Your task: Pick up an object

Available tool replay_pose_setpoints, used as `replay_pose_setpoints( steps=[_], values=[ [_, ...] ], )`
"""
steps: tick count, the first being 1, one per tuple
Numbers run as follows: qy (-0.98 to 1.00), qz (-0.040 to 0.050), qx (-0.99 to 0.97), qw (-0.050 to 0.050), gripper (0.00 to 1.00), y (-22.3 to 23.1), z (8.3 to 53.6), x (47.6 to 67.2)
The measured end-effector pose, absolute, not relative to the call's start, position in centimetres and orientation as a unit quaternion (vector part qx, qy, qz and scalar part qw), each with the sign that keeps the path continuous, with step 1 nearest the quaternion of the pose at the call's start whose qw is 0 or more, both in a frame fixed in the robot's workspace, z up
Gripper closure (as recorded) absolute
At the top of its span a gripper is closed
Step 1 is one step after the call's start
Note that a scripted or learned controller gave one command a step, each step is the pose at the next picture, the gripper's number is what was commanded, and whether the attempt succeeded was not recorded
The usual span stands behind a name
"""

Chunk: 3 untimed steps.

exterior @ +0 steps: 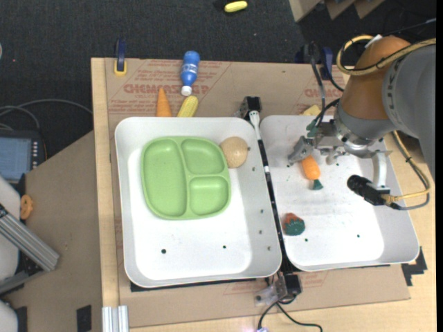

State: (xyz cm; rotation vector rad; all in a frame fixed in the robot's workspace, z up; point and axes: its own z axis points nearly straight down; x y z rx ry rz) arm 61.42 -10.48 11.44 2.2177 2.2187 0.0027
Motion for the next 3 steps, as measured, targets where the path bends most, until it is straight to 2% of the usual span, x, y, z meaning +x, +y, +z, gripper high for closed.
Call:
replay_pose_setpoints(
  steps=[1, 2, 3],
  values=[
    [0.706, -0.0016, 0.708, -0.002, 0.0, -13.2, 8.3, 61.1],
    [0.707, 0.0, 0.708, 0.0, 1.0, -13.1, 9.5, 61.3],
    [0.71, 0.0041, 0.704, 0.003, 1.0, -4.4, 19.1, 62.2]
  ],
)
